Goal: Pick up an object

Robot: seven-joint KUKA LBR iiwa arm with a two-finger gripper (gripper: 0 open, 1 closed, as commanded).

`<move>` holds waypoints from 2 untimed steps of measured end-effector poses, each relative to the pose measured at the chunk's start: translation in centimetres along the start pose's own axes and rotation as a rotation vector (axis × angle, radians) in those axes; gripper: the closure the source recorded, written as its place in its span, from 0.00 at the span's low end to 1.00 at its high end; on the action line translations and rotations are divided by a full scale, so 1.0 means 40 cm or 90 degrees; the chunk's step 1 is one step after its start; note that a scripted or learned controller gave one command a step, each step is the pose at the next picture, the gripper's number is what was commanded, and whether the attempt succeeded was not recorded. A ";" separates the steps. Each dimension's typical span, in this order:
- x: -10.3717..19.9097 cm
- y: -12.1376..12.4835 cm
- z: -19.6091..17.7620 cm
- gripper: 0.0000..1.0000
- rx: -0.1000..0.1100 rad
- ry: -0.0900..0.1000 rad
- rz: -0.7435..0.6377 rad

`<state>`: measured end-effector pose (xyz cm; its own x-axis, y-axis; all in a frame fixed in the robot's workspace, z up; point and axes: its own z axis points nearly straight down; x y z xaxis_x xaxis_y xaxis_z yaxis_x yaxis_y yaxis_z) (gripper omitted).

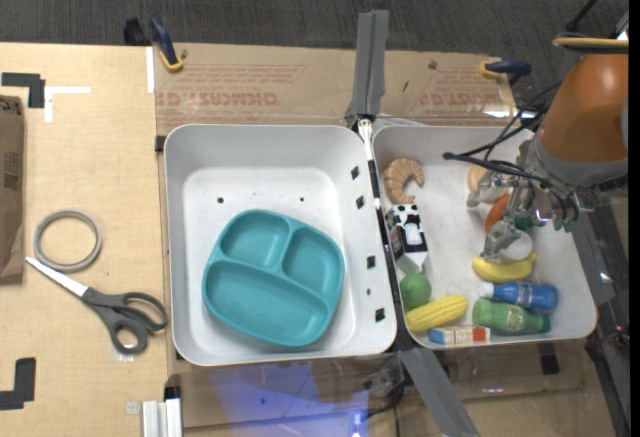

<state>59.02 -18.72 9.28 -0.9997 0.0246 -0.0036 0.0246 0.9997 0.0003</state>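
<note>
Two shallow white bins of smooth moulded plastic sit side by side on the surface (90,165), which is pale wood-grain board with brown printed cardboard at its rear.

The left bin (190,160) holds a teal plate (274,276), glossy, rounded and divided into three compartments.

The right bin (440,140) holds the loose items. A tan croissant (404,178), ridged and curved, lies near the divider at the rear. A small black-and-white box (408,229) lies just in front of it. A green rounded fruit (415,288) sits beside a yellow corn cob (434,312) with a bumpy surface. A flat red-and-white carton (459,334) lies along the front wall. A green bottle (512,318) and a blue bottle (527,296) lie on their sides near the front right corner. A smooth yellow banana (502,268) lies just behind them.

The pincer (507,235), metallic, hangs below the grey arm with its orange band, over the right half of the right bin. Its tips are directly above and just behind the banana, very near it. An orange-red object (496,213) shows beside the pincer; its shape cannot be determined. Whether the pincer is open or closed cannot be told from this view.

Outside the bins, a roll of grey tape (67,239) and grey-handled scissors (105,304) lie on the surface at left.
</note>
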 end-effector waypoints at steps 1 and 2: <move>-0.005 0.001 -0.026 1.00 0.001 -0.004 -0.002; -0.004 0.002 -0.026 0.00 0.001 -0.003 -0.002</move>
<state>59.20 -18.65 10.32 -0.9997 0.0217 -0.0088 0.0217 0.9998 -0.0015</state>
